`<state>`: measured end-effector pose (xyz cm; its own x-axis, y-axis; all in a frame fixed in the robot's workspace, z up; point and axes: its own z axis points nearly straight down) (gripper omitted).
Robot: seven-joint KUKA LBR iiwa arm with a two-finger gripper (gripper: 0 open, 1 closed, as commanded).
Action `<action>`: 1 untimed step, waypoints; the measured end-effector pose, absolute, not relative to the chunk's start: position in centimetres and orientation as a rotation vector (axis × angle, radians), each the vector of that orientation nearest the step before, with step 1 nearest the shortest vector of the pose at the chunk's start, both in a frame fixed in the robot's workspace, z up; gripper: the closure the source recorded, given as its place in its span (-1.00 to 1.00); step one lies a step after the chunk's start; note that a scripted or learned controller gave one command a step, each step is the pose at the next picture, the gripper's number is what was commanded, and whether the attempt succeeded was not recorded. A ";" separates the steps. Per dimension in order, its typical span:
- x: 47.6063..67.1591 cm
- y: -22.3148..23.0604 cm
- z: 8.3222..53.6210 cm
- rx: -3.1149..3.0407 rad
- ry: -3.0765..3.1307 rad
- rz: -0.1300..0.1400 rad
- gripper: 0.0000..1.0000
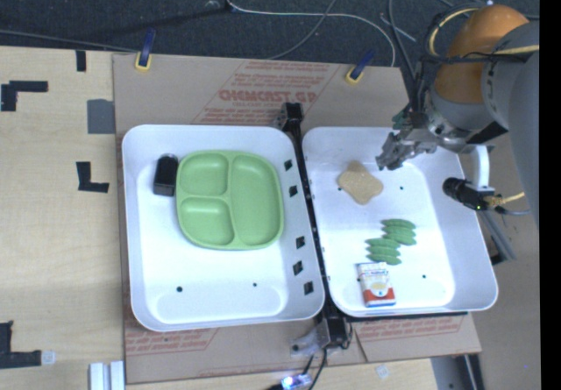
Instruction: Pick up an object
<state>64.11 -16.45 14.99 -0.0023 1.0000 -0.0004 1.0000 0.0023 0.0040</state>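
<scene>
Status: nothing picked yet, going by how things lay.

The arm (491, 64) reached in from the right and sat over the back of the right bin (456, 292). The left bin (140, 230) held a green tray (230, 201), three compartments, all bare, and a small black block (165, 175) just beside the tray's left edge.

Right bin held three candidates: a tan cookie (360, 182) near the back, a green leafy piece (391, 241) in the middle, and a small red-and-white carton (377, 284) at the front. All three lay flat on the bin floor, well apart from each other.

The gripper (393, 154) was low at the back of the right bin, just beside the cookie's upper right corner, tips pointing toward it. Nothing sat between its fingers. Too small and dark to read the finger gap, so I couldn't tell wide or narrow.

My read: approach stage only. The cookie looked like the target, being nearest. Still left: line up over it, close, lift clear. The cookie lay flat and thin, so a grip could easily slip off.
</scene>
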 end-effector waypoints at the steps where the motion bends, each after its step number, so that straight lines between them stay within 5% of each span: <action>1: 64.4 -16.4 21.4 2.216 2.220 0.005 1.00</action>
